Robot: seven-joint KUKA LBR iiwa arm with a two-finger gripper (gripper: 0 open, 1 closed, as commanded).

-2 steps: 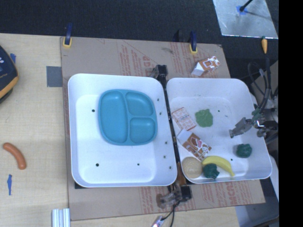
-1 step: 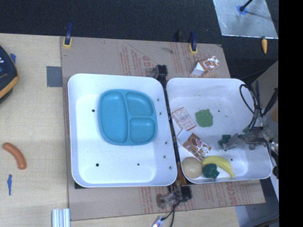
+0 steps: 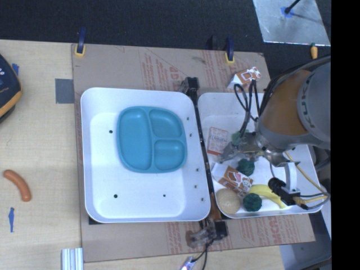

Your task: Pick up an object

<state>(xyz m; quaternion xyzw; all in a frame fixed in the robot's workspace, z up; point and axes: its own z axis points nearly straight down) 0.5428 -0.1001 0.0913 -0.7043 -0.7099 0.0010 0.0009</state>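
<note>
1. Grey and orange, the arm reaches in from the right over the right bin.
2. Its gripper hangs low above the middle of that bin, fingers pointing left; whether the jaws are wide or narrow, I cannot tell.
3. Just near of the gripper sits a dark green round object, close by it, but contact is unclear.
4. Left of the gripper lies a small red and white packet against the bin floor.
5. At the bin's near end lie a brown snack packet, a pale round object, a second green object and a yellow banana, bunched together.
6. The left bin holds a blue divided plate, lying flat towards its far side.
7. Far left on the bench, well apart from both bins, rests an orange sausage.
</note>
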